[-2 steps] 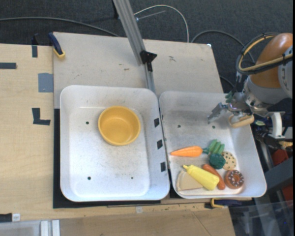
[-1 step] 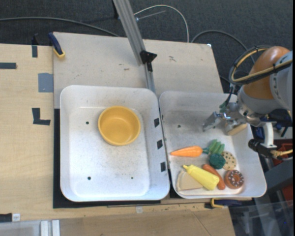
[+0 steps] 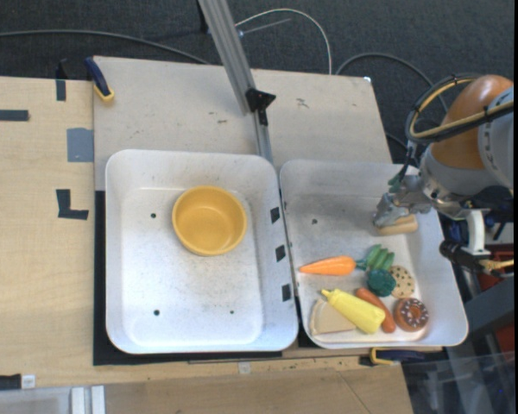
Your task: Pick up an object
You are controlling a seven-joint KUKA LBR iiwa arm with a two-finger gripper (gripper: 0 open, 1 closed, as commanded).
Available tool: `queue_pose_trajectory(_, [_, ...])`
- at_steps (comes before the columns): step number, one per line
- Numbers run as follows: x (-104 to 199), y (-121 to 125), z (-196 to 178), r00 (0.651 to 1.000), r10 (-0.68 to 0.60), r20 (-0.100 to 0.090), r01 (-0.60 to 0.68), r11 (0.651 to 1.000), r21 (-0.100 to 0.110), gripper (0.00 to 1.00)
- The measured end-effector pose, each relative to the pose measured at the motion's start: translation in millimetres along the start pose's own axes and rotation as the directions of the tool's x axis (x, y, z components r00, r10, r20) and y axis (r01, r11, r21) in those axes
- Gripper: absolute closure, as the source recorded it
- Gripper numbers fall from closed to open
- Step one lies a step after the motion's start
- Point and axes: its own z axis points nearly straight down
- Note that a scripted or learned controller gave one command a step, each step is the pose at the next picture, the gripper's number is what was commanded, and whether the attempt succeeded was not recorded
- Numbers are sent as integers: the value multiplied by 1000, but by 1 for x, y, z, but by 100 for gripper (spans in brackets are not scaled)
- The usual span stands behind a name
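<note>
At right of frame, the grey two-finger gripper sits on a small tan wooden block in the right-hand shallow white bin. Whether its fingers are spread or pinching, I cannot tell. Best to confirm a firm pinch, then lift straight up.

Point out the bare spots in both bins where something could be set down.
Left bin: bare floor all around the yellow bowl, widest in front of it. Right bin: the back-left floor is free, between the divider wall and the gripper. Its front is crowded: toy carrot, yellow bottle, donut, cookie.

Bowl in left bin; toy food, perhaps bottle, in right bin
</note>
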Motion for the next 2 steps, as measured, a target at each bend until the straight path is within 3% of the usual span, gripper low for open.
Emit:
queue_pose_trajectory(1, [-3, -9, -53, 1000, 3, 1, -3, 1000, -6, 100])
queue_pose_trajectory(2, [-7, 1, -102, 1000, 2, 1, -2, 1000, -8, 100])
